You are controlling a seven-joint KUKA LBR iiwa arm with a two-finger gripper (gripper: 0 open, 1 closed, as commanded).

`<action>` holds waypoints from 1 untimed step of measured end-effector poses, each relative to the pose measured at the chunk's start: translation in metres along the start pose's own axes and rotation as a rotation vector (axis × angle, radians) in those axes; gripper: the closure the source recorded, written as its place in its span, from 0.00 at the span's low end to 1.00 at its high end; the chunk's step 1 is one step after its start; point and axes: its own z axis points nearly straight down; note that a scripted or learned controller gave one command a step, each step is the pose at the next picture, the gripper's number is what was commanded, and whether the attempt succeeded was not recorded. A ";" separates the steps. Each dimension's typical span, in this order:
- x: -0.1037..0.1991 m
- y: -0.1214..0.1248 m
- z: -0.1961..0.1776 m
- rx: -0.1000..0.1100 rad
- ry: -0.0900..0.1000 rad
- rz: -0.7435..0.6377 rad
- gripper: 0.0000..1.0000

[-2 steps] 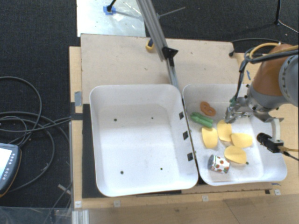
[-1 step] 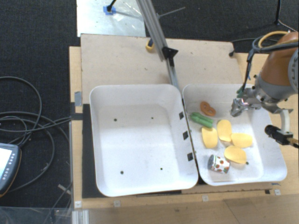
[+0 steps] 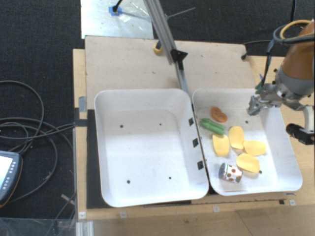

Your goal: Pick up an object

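A: Where do we see the gripper point(image 3: 254, 106)?
B: Over the right bin point(image 3: 285, 151), near its far right corner, above the objects; whether it is clenched or released we cannot tell.
A: And the things to pick?
B: In that bin: an orange piece point(image 3: 219, 115), a green pod point(image 3: 212, 127), four yellow pieces point(image 3: 236, 137), a spotted cup point(image 3: 230, 172) lying nearest us

My gripper point(image 3: 254, 107) hangs over the right bin's point(image 3: 285, 146) far side. Below lie an orange piece point(image 3: 219, 114), a green pod point(image 3: 212, 127), four yellow pieces point(image 3: 236, 137) and a spotted cup point(image 3: 230, 172).
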 end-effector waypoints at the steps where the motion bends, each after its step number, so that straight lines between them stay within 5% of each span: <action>1: 0.000 0.002 -0.052 -0.001 -0.001 -0.001 1.00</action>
